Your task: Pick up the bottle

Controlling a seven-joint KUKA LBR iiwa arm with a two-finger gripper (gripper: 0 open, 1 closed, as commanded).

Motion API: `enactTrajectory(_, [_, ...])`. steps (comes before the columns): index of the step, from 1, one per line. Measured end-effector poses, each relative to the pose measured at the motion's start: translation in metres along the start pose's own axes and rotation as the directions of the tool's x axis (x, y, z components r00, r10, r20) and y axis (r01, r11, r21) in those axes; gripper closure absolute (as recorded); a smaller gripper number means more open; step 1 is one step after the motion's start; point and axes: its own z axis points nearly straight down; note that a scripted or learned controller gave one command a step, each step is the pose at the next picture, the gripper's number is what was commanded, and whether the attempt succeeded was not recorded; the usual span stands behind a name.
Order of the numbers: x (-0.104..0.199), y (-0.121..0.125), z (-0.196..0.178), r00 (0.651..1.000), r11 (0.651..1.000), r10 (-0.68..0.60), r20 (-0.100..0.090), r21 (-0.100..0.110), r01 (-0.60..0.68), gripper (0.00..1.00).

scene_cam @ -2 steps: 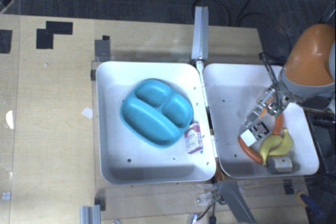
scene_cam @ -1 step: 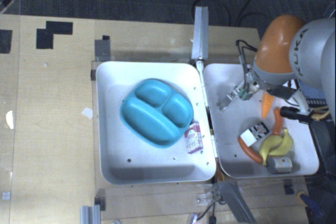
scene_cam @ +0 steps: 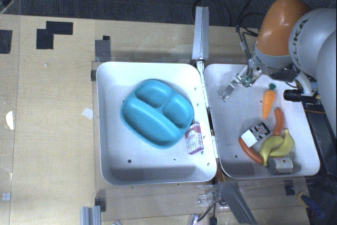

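Bottle lying flat in the left bin, hand well away over the right one.

Nearest the camera, the left bin (scene_cam: 113, 168) holds a blue divided tray (scene_cam: 157, 111), and the bottle (scene_cam: 194, 139) lies on its side just beside the tray's right edge, close to the bin's right wall. It looks small, light and stiff, probably plastic with a smooth label, so it may roll or slip; the best hold seems to be across the middle of its body, fingers closing over its width, with little room against wall and tray. Rightward, the right bin (scene_cam: 221, 166) holds a carrot (scene_cam: 268, 103), a banana (scene_cam: 278, 146) and other small items. Above its far left part hangs the hand (scene_cam: 236, 85); whether its fingers are apart or together I cannot tell.
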Motion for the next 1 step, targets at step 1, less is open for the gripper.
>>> enactTrajectory(1, [-0.0228,-0.0399,-0.1454,0.979,0.979,0.204,0.012,-0.014,-0.204,0.00])
